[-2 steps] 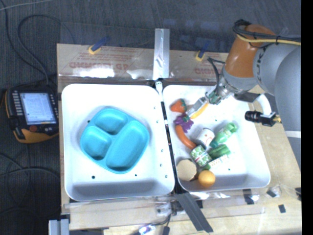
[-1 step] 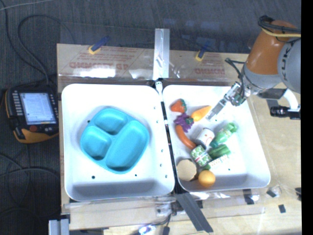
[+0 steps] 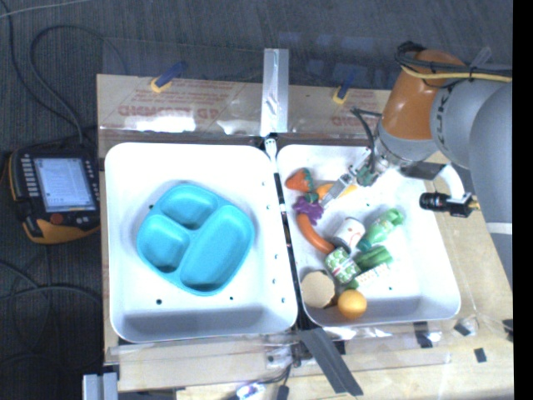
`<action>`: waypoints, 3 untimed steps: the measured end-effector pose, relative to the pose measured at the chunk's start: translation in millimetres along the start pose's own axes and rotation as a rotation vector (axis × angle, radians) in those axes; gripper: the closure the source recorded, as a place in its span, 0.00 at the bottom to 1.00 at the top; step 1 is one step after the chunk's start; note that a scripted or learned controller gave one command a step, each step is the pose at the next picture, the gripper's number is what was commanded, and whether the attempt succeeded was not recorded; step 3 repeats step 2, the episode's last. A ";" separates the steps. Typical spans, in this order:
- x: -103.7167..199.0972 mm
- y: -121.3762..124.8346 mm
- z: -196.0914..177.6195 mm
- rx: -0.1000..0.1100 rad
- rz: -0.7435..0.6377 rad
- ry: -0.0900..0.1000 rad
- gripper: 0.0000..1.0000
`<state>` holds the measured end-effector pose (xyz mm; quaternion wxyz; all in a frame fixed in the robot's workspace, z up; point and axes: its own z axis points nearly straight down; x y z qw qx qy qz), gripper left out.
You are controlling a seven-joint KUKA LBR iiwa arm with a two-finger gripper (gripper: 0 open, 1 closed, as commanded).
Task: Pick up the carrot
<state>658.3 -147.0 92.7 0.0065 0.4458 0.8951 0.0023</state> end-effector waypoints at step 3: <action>76.9 5.5 -115.9 0.013 0.262 0.011 1.00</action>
